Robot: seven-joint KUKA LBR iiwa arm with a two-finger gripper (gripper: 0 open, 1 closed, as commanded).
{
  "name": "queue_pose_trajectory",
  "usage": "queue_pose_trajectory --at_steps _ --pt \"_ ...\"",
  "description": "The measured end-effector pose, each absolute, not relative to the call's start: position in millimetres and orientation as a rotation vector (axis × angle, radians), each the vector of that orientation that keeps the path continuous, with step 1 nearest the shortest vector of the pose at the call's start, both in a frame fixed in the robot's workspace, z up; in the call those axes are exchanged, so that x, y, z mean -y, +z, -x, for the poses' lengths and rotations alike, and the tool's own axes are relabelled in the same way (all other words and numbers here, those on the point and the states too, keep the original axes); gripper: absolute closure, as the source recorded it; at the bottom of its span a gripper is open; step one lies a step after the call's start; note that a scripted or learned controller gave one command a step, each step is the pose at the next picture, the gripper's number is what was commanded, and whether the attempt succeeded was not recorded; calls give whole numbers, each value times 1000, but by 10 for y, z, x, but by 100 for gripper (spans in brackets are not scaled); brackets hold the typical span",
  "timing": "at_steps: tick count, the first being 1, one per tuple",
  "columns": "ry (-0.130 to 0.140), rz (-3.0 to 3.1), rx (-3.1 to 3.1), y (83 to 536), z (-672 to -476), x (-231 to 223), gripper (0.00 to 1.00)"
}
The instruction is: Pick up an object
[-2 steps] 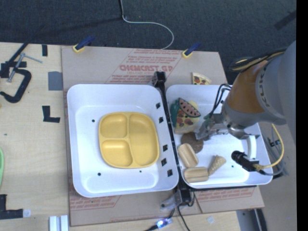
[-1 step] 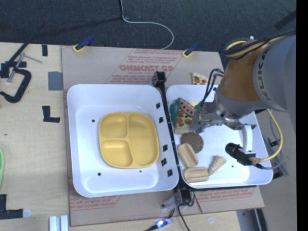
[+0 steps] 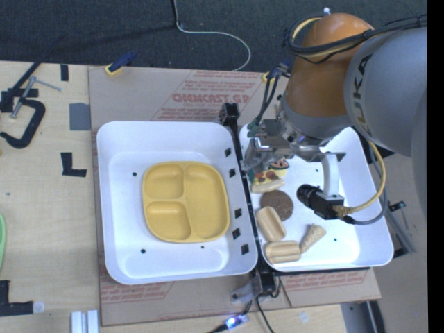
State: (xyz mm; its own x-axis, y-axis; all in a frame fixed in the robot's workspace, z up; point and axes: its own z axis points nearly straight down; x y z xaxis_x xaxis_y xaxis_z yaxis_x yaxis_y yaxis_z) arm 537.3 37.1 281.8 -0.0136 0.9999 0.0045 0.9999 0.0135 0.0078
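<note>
My gripper (image 3: 267, 159) hangs low over the left part of the right bin (image 3: 368, 207), under the grey arm and its orange band. Just below it lies a pale toy food piece with red and dark spots (image 3: 269, 180), partly hidden by the gripper. A round brown cookie (image 3: 277, 203) sits below that. Two tan bread-like rolls lie near the bin's front, one (image 3: 270, 222) tilted and one (image 3: 282, 251) flat. A cream cone-shaped piece (image 3: 313, 237) lies to their right.
The left bin (image 3: 118, 158) holds a yellow divided plate (image 3: 186, 201). A black fitting with a yellow cable (image 3: 320, 201) hangs off the arm over the right bin. Clamps lie on the bench at the far left (image 3: 21, 116).
</note>
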Motion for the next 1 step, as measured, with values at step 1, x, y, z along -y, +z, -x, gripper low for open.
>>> queue_pose_trajectory --at_steps 1 --pt "10 -2217 -2217 3764 -5120 9 100"
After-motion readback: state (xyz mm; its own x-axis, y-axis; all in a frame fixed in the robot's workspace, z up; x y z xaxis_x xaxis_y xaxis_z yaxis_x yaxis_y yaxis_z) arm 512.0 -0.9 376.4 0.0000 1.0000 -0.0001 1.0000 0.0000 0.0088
